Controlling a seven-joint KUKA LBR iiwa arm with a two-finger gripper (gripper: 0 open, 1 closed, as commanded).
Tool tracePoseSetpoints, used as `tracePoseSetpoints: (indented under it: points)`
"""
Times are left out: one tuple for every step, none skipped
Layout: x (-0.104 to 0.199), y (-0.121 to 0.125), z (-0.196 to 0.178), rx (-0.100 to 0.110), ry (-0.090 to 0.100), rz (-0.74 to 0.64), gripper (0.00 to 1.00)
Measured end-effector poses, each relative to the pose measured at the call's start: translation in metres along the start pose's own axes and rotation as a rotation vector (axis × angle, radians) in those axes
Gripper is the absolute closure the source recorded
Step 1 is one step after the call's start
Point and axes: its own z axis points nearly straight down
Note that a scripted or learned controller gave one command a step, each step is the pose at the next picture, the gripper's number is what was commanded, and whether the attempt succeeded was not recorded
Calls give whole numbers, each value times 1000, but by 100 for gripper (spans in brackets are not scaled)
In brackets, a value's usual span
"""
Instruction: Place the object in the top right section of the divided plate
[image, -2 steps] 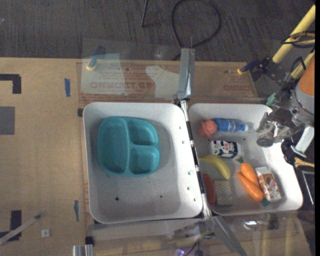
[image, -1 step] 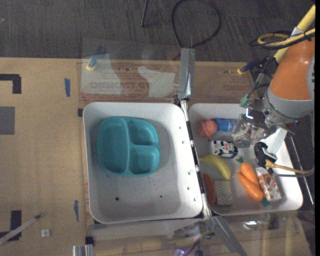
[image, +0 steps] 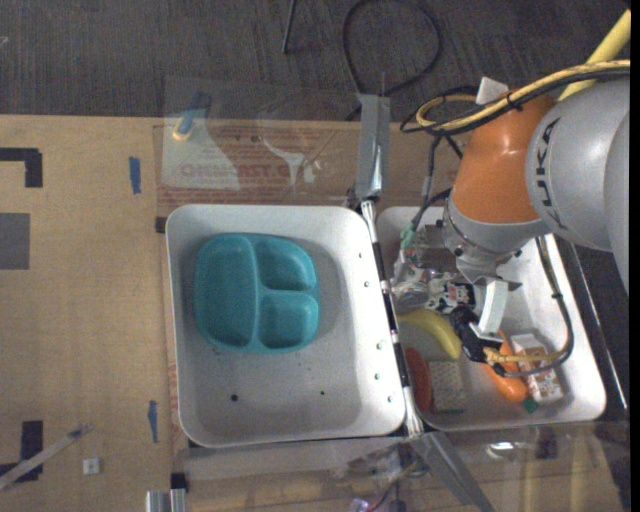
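Note:
A teal divided plate (image: 256, 290) lies in the left white bin (image: 300, 400), with one long section on its left and two smaller ones on its right. My gripper (image: 432, 285) hangs low over the right bin (image: 580, 390), under the grey and orange wrist. It sits just above a yellow banana-shaped object (image: 432, 333). The wrist hides the fingers. Beside the banana lie a red object (image: 420, 378), a grey sponge-like pad (image: 448, 386) and an orange object (image: 508, 383).
A metal divider (image: 372, 150) runs between the bins toward the back. A clear plastic sheet (image: 250, 150) lies on the cardboard behind the left bin. Cables (image: 520, 95) loop off the arm above the right bin.

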Motion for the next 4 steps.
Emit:
tracePoseSetpoints:
  points:
    - [56, 74, -4, -9, -1, -74, 100]
    - [108, 40, -3, -1, -1, -326, 100]
    - [136, -12, -32, -1, -2, -479, 100]
    - [127, -15, -37, -2, -2, -597, 100]
